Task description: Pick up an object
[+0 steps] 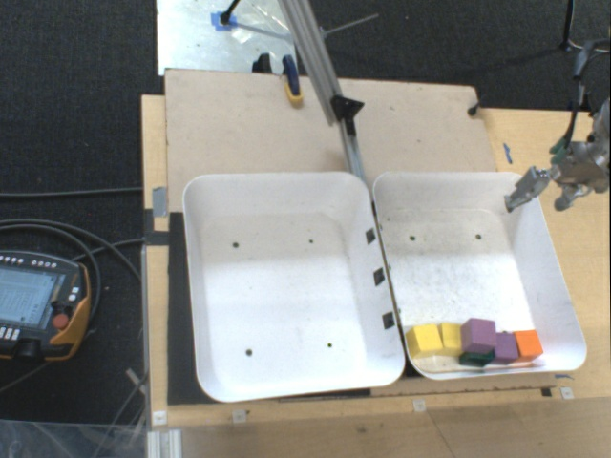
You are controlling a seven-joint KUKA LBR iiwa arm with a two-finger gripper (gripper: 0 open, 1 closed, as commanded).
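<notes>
Several small blocks lie in a row along the front wall of the right bin (449,256): two yellow blocks (425,340), a purple block (478,332), a second purple one (506,347), a dark green block (475,358) and an orange block (528,343). My gripper (547,197) hangs over the bin's far right rim, well behind the blocks. Its fingers (522,192) are spread open and hold nothing.
The left bin (277,181) adjoins the right one at a shared middle rim. A slanted metal pole (315,55) crosses the back board. A blue and yellow clamp (291,76) lies behind the bins. On the floor at far left rests a teach pendant (38,303).
</notes>
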